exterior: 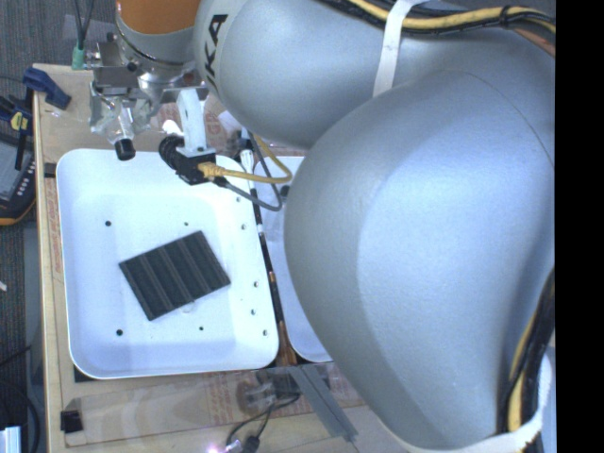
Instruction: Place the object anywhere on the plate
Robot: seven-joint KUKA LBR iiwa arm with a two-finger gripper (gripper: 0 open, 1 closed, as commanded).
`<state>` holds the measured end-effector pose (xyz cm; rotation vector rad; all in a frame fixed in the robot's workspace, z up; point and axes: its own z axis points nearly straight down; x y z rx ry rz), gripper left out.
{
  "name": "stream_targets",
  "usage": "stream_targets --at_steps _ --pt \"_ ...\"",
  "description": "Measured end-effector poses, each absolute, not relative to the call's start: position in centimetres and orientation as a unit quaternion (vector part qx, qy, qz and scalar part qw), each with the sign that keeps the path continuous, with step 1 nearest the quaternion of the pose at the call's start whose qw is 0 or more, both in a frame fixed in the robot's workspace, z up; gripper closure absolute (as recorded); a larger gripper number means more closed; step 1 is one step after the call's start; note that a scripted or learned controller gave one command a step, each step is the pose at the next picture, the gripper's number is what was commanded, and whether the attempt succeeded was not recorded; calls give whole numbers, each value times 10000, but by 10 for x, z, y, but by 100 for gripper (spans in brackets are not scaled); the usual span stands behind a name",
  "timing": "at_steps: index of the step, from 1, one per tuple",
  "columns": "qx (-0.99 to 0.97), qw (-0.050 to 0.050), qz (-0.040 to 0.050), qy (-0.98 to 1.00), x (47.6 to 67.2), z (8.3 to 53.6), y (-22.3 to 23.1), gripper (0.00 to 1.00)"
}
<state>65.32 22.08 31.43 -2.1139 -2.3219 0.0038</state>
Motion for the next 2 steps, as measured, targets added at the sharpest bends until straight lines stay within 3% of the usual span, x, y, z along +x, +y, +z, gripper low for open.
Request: stream_targets --at_steps 1,2 --pt "-6734 8 12 -7393 653 314 220 0" --pt "-6689 12 21 -7433 652 324 224 100"
